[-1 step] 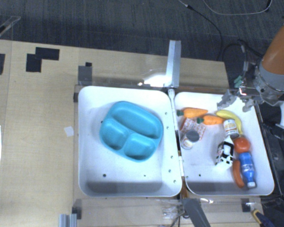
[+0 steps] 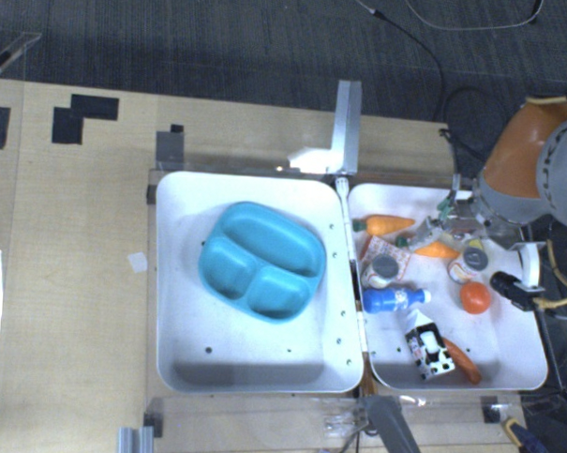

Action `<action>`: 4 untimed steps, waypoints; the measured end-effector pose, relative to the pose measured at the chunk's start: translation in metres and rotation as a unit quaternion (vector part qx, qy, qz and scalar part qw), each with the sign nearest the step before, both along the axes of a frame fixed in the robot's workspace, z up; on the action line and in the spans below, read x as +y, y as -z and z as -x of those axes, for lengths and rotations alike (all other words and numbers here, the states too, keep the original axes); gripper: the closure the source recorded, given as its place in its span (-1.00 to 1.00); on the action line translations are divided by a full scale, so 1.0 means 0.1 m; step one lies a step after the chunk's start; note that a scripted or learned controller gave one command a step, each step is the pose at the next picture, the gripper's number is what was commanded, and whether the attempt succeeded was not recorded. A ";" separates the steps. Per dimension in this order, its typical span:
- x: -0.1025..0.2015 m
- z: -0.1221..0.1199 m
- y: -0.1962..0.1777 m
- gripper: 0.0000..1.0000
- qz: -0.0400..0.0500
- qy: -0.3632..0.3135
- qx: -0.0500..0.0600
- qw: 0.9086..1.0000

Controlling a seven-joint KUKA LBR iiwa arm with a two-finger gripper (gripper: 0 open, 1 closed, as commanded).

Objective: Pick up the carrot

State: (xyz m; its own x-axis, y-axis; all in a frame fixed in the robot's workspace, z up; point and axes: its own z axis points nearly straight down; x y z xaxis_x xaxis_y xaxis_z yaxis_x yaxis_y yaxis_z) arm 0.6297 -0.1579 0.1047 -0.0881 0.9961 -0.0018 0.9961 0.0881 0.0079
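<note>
Camera view: grey arm with orange band reaches in from the right over the right shallow white bin (image 2: 531, 368); its two-finger gripper (image 2: 450, 222) hangs at the bin's upper middle, too small and cluttered to read, so cannot tell how open the claw is or whether it has anything. Task thing looks like the orange tapered carrot (image 2: 389, 225) lying on its side near the bin's top-left corner, close to the divider wall, thick end toward the gripper, smooth and plasticky, probably slippery. Risks, as a judgement: another orange wedge-like piece (image 2: 439, 248) sits just below the gripper, and an orange round ball (image 2: 475, 297) and an orange-red long piece (image 2: 463, 360) by the black-and-white box (image 2: 428, 349) lie lower down, so a colour mix-up could send the grasp to the wrong item. Crowding too: a round grey-lidded tin (image 2: 385, 267) and a blue-capped clear bottle (image 2: 393, 299) sit near the carrot, fingers could knock them or clip the bin wall. Left white bin (image 2: 165, 357) holds a blue sectioned plastic plate (image 2: 261, 259), well apart, no issue.
</note>
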 end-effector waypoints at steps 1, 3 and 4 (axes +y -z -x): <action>0.28 -0.29 0.17 -1.00 0.000 -0.035 0.000 0.999; 0.31 -0.34 -0.09 1.00 0.001 -0.039 -0.008 0.999; 0.85 -0.41 -0.83 1.00 0.001 -0.160 -0.001 0.987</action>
